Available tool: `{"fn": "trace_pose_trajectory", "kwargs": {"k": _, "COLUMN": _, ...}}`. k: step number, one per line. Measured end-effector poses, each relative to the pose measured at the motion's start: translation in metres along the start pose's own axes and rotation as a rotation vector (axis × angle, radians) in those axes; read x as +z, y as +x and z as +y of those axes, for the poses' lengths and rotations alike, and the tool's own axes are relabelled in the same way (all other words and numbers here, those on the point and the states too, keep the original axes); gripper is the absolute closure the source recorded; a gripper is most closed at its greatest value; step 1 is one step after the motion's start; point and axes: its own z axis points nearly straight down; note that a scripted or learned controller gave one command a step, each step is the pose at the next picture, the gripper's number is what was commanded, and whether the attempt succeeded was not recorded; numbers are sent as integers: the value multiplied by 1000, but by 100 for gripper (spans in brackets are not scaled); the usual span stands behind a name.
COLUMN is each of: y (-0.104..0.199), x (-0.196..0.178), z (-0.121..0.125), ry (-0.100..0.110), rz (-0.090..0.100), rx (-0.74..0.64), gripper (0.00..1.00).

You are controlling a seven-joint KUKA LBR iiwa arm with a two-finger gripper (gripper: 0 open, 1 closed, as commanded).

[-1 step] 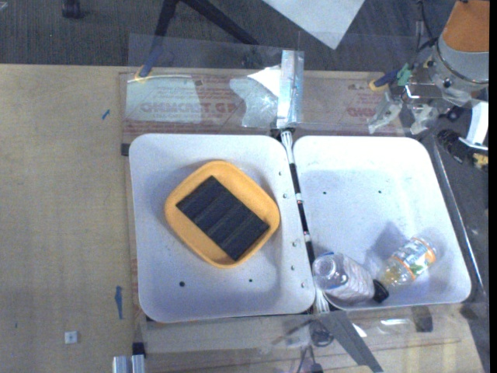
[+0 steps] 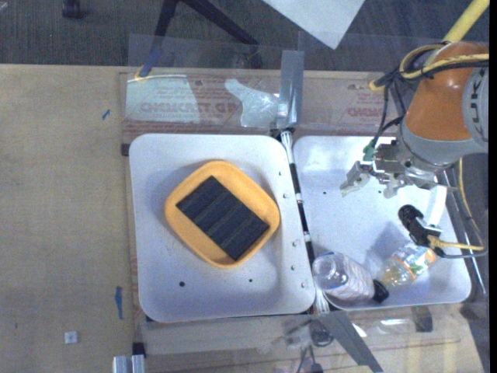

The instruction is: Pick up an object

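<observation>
Fingers (image 2: 351, 179) spread apart and empty above the clear plastic bottle (image 2: 347, 278), which looks light, slippery and crushable, best pinched across its middle.

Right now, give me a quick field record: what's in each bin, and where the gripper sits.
left bin: yellow tray with a dark ribbed insert
right bin: two clear plastic bottles, one at the front-left corner, one further right
gripper: over the right bin's back half, nothing seen between its fingers
arm: enters from the right
</observation>
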Motion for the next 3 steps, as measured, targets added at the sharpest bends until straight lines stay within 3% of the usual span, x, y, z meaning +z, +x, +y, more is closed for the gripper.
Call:
{"fn": "trace_pose_trajectory", "kwargs": {"k": 1, "y": -62, "x": 15, "z": -42, "ry": 2, "rz": 2, "rx": -219, "gripper": 0}}
{"fn": "trace_pose_trajectory", "kwargs": {"k": 2, "y": -82, "x": 88, "z": -74, "ry": -8, "rz": -1, "rx": -414, "gripper": 0}}
{"fn": "trace_pose_trajectory", "kwargs": {"k": 3, "y": -83, "x": 77, "z": -73, "ry": -13, "rz": -3, "rx": -412, "gripper": 100}}
